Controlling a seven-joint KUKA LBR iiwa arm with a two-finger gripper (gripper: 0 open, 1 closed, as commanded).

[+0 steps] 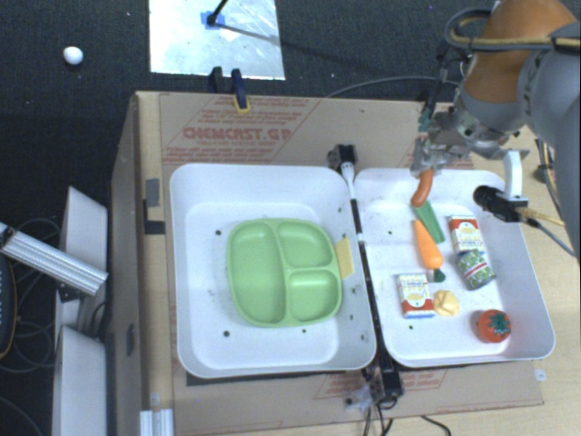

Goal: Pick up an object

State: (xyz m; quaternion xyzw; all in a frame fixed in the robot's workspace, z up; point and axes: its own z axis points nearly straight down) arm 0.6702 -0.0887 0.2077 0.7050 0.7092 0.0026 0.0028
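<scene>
**End effector over the right bin's far end, grip state unclear**

I see the end effector (428, 159) low over the far-left corner of the right bin (522, 275), right above a small orange-red sausage (422, 190). They look like they touch, but I can't tell whether it's open, closed or holding anything.

Right bin, rest of the contents:
- carrot (428, 244) with a green top, just below the sausage
- red/white/green carton (465, 233) to its right, with a dark green packet (475, 270) touching the carton's near end
- small red-and-white box (415, 296) with a yellow lump (445, 302) just beside it
- tomato (491, 325) in the near-right corner

The left bin (201, 198) holds a green divided plate (281, 272), compartments bare. A small yellow piece (345, 258) sits against the plate's right edge.

Both bins are side by side on the cardboard-covered worktop (227, 133).
</scene>
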